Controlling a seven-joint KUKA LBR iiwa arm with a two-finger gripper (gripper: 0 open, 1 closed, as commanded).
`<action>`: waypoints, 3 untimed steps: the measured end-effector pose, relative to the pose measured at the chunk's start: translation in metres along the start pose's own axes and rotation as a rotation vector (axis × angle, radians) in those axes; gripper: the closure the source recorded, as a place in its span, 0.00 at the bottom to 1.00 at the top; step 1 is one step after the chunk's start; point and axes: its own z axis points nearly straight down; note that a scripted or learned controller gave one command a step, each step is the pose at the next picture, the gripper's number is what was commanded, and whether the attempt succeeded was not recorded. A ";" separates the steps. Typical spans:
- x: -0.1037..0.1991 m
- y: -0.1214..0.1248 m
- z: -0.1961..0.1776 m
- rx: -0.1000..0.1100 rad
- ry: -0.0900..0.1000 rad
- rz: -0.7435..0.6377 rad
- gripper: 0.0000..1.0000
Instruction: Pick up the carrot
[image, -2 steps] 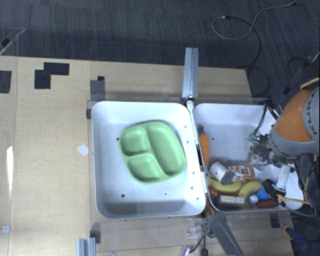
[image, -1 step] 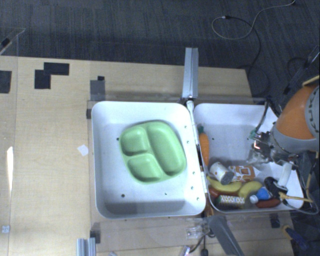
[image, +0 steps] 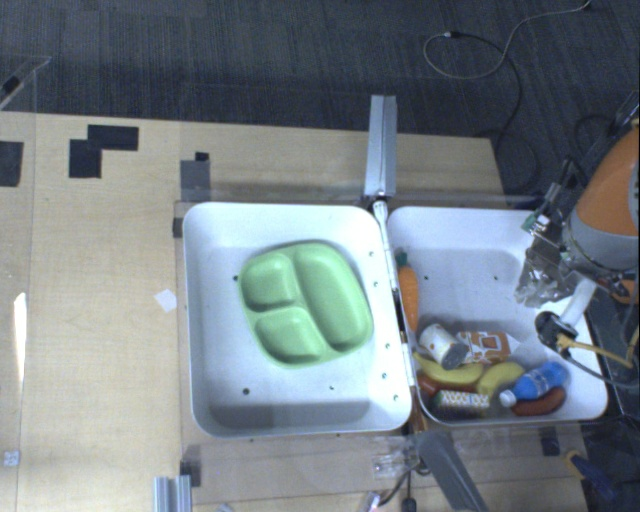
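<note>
Lying along the right bin's (image: 470, 232) left wall, the carrot (image: 408, 292) is slim, orange, green-topped; claw (image: 535, 285) state unclear.

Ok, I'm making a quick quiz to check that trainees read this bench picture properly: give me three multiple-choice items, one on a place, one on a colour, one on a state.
1. Where does the carrot lie?
A. in the left bin, on the tray
B. in the right bin, along its left wall
C. on the bench outside both bins

2. What colour is the divided tray in the left bin?
A. green
B. red
C. black

3. Where is the gripper relative to the carrot?
A. clamped on it
B. touching its tip
C. apart from it, at the right bin's right side

Key: 1 B, the carrot lies beside the wall dividing the bins. 2 A, the tray is light green. 3 C, bare bin floor separates gripper and carrot.
</note>
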 end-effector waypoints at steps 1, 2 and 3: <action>0.002 0.001 -0.011 -0.003 0.001 -0.009 1.00; -0.054 -0.032 -0.067 -0.001 0.000 0.117 1.00; -0.037 -0.026 0.076 -0.007 0.005 0.236 1.00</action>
